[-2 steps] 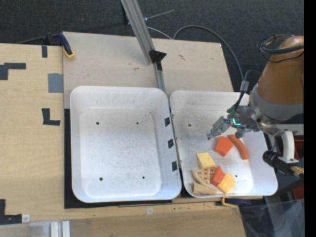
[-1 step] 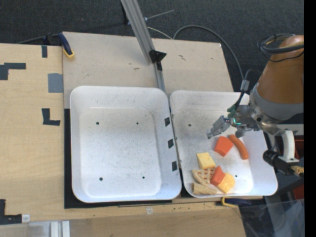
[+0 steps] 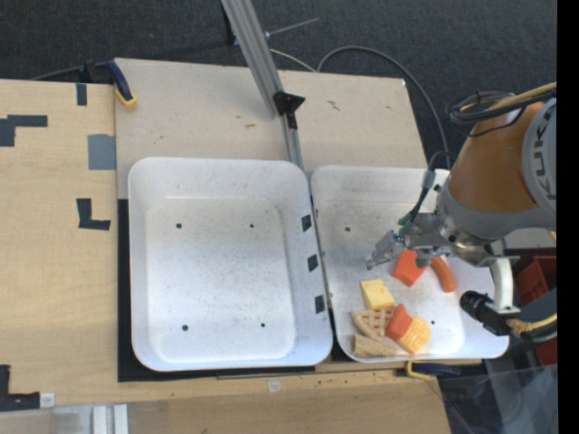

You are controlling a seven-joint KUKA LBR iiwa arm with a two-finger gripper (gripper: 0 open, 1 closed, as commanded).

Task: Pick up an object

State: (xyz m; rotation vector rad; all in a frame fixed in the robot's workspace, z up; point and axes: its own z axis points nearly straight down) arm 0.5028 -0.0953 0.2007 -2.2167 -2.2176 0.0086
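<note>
Arm bent low over the right bin

End effector (image 3: 398,245) at right of frame, beside an orange block (image 3: 407,268); its grip cannot be told.

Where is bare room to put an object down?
The left bin floor is bare wall to wall. In the right bin, the back half is bare. Its front right is crowded: pincer, orange block, yellow block, waffle.
</note>
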